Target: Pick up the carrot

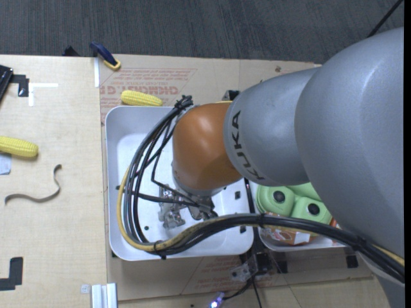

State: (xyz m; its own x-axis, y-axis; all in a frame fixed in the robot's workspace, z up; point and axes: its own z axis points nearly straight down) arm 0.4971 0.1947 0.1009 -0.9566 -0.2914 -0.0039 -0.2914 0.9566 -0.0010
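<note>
A: Carrot: we cannot tell where it lies. It may be in the left bin (117, 172) around the gripper (174, 214), under the arm (308, 133).
B: How wide the gripper stands, we can't tell either. We'd expect the carrot to be light, stiff and smooth; grip mid-length.

The left bin (122, 172) is the landmark. The arm (308, 140) reaches over it from the right, its cables (138, 165) looping down inside the bin. Just behind the bin's far edge, one corn cob (141, 98) lies on the cardboard sheet (154, 79). Well to the bin's left, a second corn cob (18, 147) lies on the desk (51, 236), with a curved strip (35, 194) nearer the camera. The right bin (302, 242) adjoins on the right, holding a lobed object (292, 201).
</note>
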